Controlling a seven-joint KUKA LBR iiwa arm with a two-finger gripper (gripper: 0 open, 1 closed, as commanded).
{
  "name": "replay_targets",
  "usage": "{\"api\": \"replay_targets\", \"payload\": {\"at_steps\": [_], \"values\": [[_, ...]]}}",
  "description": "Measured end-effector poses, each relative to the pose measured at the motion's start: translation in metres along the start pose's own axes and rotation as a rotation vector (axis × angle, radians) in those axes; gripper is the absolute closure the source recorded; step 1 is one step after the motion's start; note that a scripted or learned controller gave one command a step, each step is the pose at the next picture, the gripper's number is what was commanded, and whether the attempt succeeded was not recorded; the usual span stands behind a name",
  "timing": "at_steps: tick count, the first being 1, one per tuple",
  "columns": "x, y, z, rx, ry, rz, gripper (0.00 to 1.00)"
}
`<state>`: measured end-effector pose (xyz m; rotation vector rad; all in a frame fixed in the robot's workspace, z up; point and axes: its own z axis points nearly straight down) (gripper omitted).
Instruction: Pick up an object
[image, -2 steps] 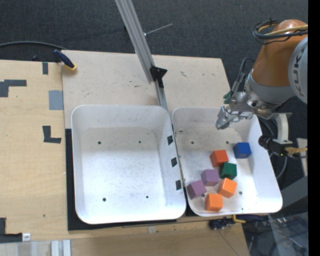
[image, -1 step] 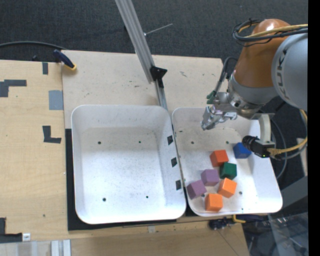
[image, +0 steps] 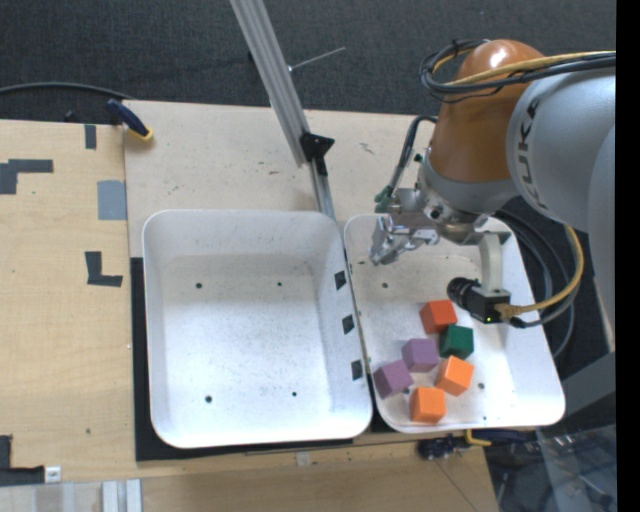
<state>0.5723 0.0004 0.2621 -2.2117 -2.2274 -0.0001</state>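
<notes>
While the grey arm (image: 560, 130) reaches in from the right, its hand (image: 388, 248) hangs over the far end of the right bin (image: 530, 400), above bare floor; whether its fingers are parted I cannot tell, and nothing shows between them. 6 blocks cluster at the near end: 3 orange (image: 437, 315), 2 purple (image: 420, 353), 1 green (image: 458, 340), well apart from the hand

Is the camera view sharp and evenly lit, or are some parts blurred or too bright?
In the camera view the blocks, such as the green block, are fairly sharp; the gripper looks slightly soft; the left bin is bright, its speckles still readable; shadows are soft.
</notes>
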Motion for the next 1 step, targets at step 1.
{"api": "replay_targets", "payload": {"at_steps": [1], "values": [[0.0501,-0.0038,-0.0009,0.0,0.0,0.0,1.0]]}}
